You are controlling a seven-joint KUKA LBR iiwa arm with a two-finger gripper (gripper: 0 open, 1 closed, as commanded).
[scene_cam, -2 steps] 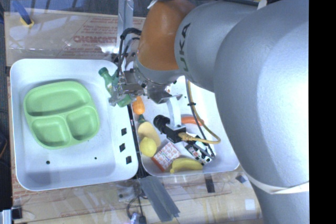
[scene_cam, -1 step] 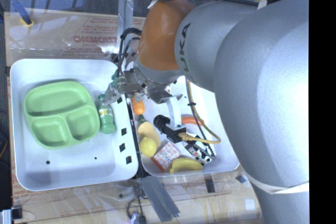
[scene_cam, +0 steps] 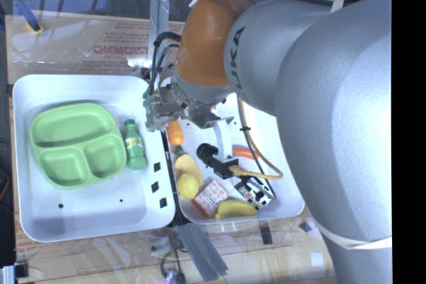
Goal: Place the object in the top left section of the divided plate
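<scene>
Looks like you're at the pick stage, nothing delivered yet: every section of the green divided plate reads bare. The gripper sits low over the wall between the two bins, at the near-left corner of the right bin, and the arm hides it enough that I can't tell whether it's open or clamped on anything. Closest candidate is the small orange piece, just beside the gripper on the right-bin side; whether it's gripped is not visible, so treat it as not secured. Next move, my read: confirm a grasp, lift clear of the bin wall, carry left and drop into the plate's upper-left section. Watch the green bottle, which sits right against the plate's right rim, in the travel path. The left bin holds the plate and bottle. The right bin holds the orange piece, a lemon, a banana, a red-and-white carton and a checkered item.
</scene>
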